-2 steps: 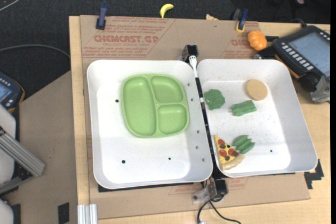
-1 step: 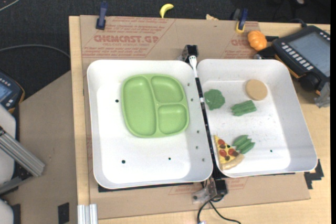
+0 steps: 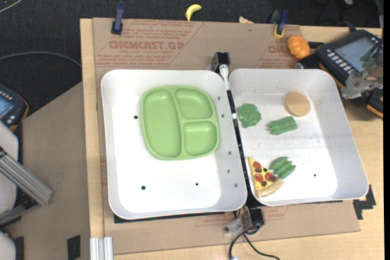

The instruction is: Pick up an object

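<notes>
The right bin [image 3: 341, 149] holds several toy foods. A round tan cookie [image 3: 298, 104] lies toward the back right. A dark green leafy piece [image 3: 248, 114] sits near the bin's left wall, and a green pod piece [image 3: 282, 125] lies just right of it. At the front left, a pizza slice [image 3: 262, 177] rests beside another small green vegetable [image 3: 281, 165]. A green three-compartment plate [image 3: 180, 122] lies in the left bin [image 3: 122, 173].
An orange toy [image 3: 298, 46] and a yellow banana-shaped toy [image 3: 192, 11] lie outside the bins on the brown board [image 3: 152, 42]. Blue clamps [image 3: 117, 19] grip the board's far edge. A black handheld controller [image 3: 352, 56] sits at the right.
</notes>
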{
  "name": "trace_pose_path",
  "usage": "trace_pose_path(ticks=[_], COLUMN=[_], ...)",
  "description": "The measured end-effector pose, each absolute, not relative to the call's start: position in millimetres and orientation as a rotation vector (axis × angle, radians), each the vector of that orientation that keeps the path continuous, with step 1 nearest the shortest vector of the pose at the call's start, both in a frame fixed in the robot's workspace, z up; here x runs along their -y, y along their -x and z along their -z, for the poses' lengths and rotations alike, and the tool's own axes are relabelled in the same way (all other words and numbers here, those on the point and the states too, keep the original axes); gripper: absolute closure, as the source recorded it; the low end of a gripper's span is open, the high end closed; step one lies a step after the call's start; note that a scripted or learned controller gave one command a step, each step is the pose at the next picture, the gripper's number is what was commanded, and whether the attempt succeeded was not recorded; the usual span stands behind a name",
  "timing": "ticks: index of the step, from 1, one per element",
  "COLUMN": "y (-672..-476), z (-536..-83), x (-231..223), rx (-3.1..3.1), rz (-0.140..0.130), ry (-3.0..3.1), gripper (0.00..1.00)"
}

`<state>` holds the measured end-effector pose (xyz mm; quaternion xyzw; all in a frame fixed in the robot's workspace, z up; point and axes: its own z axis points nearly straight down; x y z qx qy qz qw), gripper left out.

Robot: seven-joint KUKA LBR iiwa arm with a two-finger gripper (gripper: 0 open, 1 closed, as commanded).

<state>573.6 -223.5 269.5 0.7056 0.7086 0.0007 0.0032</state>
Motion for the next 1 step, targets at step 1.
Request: trace_pose_path(ticks=[1], y=[-532.4], z=[-242.5], x=[170.6], rx=[-2.229], rz=[0.002], ry=[-2.224], gripper=[1.00])
